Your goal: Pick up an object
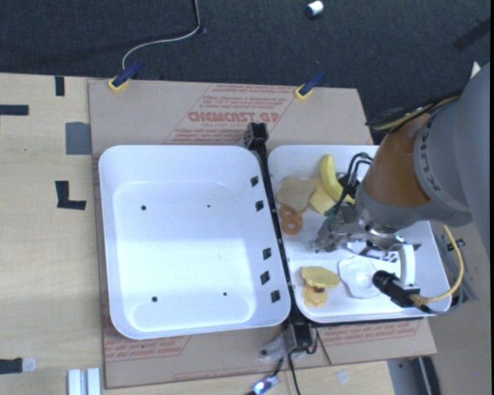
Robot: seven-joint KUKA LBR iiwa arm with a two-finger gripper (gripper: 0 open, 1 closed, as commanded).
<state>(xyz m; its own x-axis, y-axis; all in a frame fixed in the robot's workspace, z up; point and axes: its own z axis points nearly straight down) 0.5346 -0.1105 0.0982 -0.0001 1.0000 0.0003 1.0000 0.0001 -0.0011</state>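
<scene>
Camera view | pincer [333, 235] over right bin [424, 307], grip state unclear | cardboard [230, 115] print illegible

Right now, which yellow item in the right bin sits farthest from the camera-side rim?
The banana. It lies curved at the top of the right bin, above the gripper; the other yellow piece lies low in the bin, beside a white object.

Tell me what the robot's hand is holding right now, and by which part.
It cannot be told. The hand is low in the right white bin, near a yellow banana-shaped toy, with no object visibly in it.
</scene>
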